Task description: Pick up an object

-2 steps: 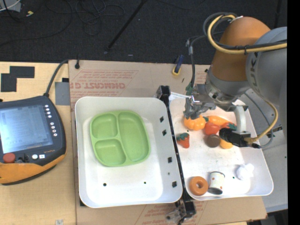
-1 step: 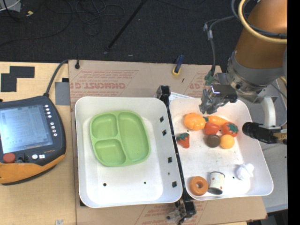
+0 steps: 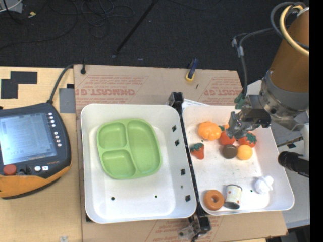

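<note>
- Gripper [image 3: 241, 130] low over right bin [image 3: 282, 195], near its far edge; finger state: can't tell, tips lost in dark clutter.
- Right below/beside it: red toy tomato [image 3: 227, 138], brown ball [image 3: 229, 152], orange ball [image 3: 244, 152], a red piece [image 3: 248, 139]. Nothing visibly between the fingers.
- Orange pumpkin toy [image 3: 209, 130] just left of that cluster; strawberry [image 3: 197, 150] nr bin's left wall.
- Near edge of right bin: donut [image 3: 214, 199], small can [image 3: 232, 196] touching/beside it, white crumpled item [image 3: 262, 185] toward near-right corner.
- Left bin [image 3: 101, 200]: green 3-compartment plate [image 3: 128, 148], toward far-left.
- Teach pendant [image 3: 30, 147] on bench, left of bins.
</note>
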You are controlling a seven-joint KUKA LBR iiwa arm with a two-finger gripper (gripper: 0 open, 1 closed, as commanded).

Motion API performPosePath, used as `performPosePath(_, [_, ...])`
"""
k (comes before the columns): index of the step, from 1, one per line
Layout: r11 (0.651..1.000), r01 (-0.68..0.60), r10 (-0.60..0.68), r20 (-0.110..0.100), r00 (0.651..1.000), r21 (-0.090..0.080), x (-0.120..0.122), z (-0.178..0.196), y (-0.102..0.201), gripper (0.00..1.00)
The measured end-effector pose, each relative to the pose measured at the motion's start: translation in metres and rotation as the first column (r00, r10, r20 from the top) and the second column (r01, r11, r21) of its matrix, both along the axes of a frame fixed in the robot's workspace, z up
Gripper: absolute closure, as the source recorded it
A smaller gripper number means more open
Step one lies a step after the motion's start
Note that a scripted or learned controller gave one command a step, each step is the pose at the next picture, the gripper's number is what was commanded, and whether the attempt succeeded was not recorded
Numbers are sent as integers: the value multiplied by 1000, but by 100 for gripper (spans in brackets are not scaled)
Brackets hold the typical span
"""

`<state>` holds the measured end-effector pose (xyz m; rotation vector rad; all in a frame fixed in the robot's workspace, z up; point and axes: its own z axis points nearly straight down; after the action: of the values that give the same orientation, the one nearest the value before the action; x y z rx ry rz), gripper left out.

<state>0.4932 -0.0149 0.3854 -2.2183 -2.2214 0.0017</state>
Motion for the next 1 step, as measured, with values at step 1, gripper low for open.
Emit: performPosePath(1, [1000,-7,7,2,1000,1,-18,21,78,100])
